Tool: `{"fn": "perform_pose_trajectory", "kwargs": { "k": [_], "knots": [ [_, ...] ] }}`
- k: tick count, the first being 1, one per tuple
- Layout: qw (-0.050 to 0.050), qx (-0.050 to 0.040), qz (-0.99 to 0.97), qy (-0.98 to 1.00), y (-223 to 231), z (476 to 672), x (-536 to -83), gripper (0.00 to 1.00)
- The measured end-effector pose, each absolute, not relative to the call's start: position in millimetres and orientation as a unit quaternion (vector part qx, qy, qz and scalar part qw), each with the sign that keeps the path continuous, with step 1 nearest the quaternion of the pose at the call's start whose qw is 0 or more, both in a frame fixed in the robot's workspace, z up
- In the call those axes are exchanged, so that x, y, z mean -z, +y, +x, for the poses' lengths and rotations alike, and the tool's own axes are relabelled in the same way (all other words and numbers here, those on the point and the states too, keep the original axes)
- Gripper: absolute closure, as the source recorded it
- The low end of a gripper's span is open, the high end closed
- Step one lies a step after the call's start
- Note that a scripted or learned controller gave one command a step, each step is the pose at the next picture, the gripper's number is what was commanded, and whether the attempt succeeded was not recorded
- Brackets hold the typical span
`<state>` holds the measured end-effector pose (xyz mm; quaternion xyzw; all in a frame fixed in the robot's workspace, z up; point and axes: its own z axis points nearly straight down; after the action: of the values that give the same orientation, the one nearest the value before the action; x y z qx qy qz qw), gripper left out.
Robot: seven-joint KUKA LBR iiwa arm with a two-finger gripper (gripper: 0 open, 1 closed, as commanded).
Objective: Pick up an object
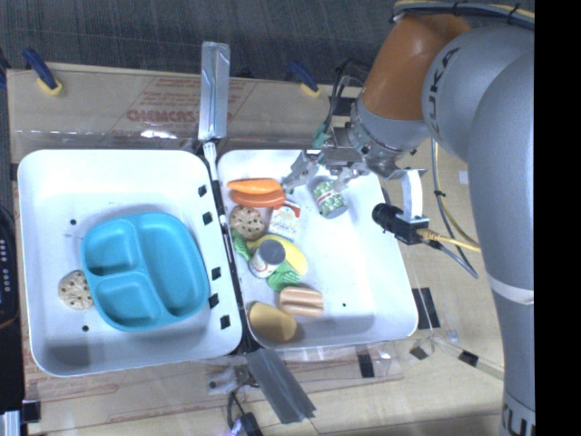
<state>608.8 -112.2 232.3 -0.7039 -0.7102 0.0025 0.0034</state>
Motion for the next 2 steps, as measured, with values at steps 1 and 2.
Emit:
{"fn": "perform_pose_trajectory", "kwargs": {
  "k": [1, 2],
  "knots": [
    [-0.005, 0.0071, -0.778, -0.629, -131, 571.6, -99, 0.00],
    [-0.006, 0.0080, -0.817, -0.577, -141, 523.6, -99, 0.00]
  ]
}}
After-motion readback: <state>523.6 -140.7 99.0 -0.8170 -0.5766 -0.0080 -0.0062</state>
